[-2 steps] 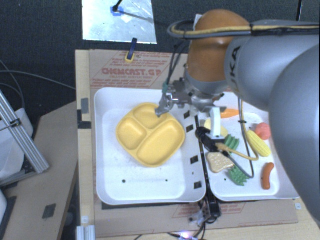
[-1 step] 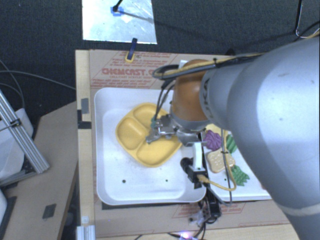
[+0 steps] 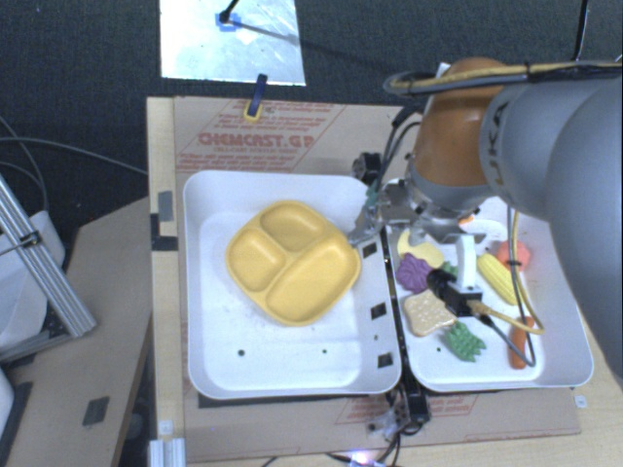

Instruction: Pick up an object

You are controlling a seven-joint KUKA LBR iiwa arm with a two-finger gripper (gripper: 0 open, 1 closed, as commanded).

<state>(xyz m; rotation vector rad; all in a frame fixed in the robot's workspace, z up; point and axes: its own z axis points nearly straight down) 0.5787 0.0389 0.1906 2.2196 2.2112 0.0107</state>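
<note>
Step in hand: I judge this to be the approach. Nothing is lifted yet, and I see no object in the end effector's grasp.
End effector (image 3: 373, 220): it hangs low over the wall shared by the two bins, just beside the right rim of the yellow plate. From this slant I cannot tell whether it is open or closed.
Arm: it reaches in from the right, with its orange band above the far end of the right bin (image 3: 569, 358).
Left bin (image 3: 209, 290): it holds one yellow divided plate (image 3: 292, 261), lying flat and turned at an angle, its right edge near the shared wall.
Right bin contents: purple grapes (image 3: 414, 272) lie close to the shared wall. A slice of toast (image 3: 424, 311) sits just below them, and a green piece (image 3: 465, 341) is near the toast. An ear of corn (image 3: 494, 275) and an orange carrot (image 3: 516, 346) lie further right.
Likely target: either the plate's rim or the grapes, since both are close to the tool. I cannot say which the program means.
Next move: I would want the tool centred over one item and clear of the bin wall. Then it should come straight down, close on the item and lift.
Risk: the plate is wide and shallow, so a pinch on its rim could slip. The small pieces lie crowded together, so a neighbour may get nudged.
Counter (image 3: 107, 261): a printed cardboard sheet (image 3: 292, 134) lies under both bins.
</note>
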